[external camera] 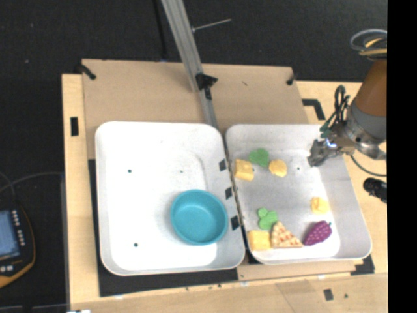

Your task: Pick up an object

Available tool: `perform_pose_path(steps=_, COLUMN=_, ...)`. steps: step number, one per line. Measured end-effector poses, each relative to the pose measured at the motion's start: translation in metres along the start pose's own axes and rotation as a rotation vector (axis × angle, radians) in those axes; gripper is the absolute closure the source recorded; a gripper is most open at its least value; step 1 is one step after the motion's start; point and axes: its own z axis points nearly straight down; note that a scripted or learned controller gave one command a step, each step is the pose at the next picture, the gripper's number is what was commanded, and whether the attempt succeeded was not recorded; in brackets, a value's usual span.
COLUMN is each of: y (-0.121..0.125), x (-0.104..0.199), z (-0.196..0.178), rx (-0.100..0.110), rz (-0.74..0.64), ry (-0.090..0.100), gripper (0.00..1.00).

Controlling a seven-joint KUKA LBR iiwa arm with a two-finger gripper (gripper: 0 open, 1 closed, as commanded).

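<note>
Your arm (373,103) enters from the right edge of the counter (75,175), and its jaws, the gripper (320,151), sit over the upper right edge of the right bin (296,135). You cannot tell whether the jaws are open or closed; they are too small and dark to resolve. No object is visible between them.

The candidate objects all lie in the right bin. Near its upper left corner you will find a yellow block (244,170), with a green piece (259,156) just beside it and a yellow rounded piece (278,168) to the right of that. A small yellow piece (319,205) lies near the right edge. Along the bottom edge, from left to right, you have a yellow cube (258,240), a pizza slice (284,236) touching it, and a purple grape bunch (317,233). A green clover-shaped piece (266,218) rests just above the cube.

The left bin (124,149) holds a blue bowl (199,216), upright, near its lower right corner.
</note>
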Motion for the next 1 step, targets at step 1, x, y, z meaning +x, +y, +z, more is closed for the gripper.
perform_pose_path(steps=1, y=-0.0054, x=-0.008, z=-0.0518, rx=-0.001, rz=0.002, ry=-0.001, gripper=1.0)
